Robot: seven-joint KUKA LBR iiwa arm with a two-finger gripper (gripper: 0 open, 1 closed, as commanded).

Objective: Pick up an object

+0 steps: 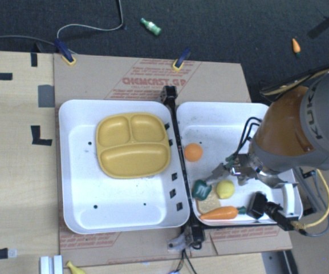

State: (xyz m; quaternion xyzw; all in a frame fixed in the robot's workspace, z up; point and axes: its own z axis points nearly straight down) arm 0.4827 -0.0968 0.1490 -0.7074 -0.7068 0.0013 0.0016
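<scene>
The right bin [221, 114] holds a small orange ball [193, 152] near its left wall. Toward its front lie a yellow lemon [225, 189], a teal piece [200, 189], a tan bread slice [210, 203] and an orange carrot [219, 213]. My gripper [231, 173] hangs low over the right bin, just above the lemon and right of the teal piece. Nothing is seen held in it. The arm's orange band [284, 127] covers the bin's right part.
The left bin [76, 170] bears a yellow divided tray [133, 144] in its upper half. A black divider [175, 153] runs between the bins. Both bins rest on cardboard [153, 79]. A small green object [150, 26] lies on the dark floor behind.
</scene>
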